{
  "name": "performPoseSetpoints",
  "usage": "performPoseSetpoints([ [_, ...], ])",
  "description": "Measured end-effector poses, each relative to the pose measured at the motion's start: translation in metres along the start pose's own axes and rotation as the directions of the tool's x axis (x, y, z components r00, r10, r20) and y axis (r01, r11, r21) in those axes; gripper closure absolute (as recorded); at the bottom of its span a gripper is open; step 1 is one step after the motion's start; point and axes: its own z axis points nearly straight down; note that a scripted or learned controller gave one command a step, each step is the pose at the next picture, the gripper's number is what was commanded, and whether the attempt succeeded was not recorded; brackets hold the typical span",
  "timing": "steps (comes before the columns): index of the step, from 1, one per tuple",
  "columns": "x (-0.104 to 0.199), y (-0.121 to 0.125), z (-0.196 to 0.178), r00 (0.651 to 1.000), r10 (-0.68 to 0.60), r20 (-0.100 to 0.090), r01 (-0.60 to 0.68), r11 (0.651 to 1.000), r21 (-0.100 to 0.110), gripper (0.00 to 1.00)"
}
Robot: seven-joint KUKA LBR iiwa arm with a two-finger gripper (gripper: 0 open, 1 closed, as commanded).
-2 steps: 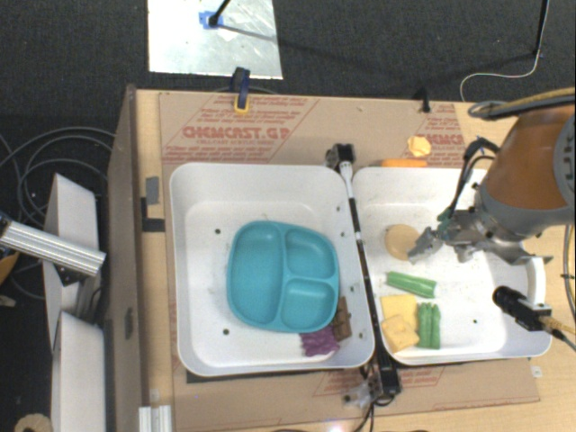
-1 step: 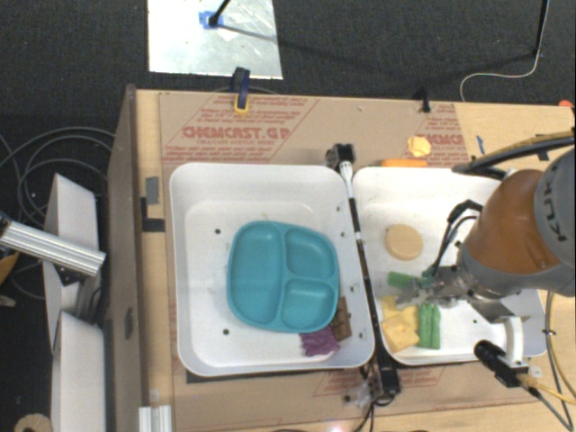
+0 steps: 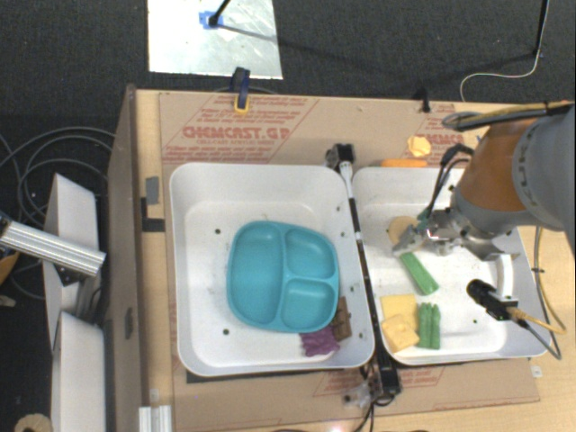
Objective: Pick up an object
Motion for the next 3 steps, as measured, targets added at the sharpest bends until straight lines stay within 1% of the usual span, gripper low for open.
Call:
performPoseSetpoints([
  [1, 0.003, -0.034, 0.001, 1.000, 0.005, -0.003, -0.005, 1.000, 0.013, 0.00],
  [2, 0.003, -0.031, -0.010, 1.000, 0.003, -0.002, -0.003, 1.000, 0.008, 1.00],
  [3, 0.088, 0.002, -0.105, 1.000, -0.008, -0.006, 0.008, 1.000, -0.003, 1.00],
])
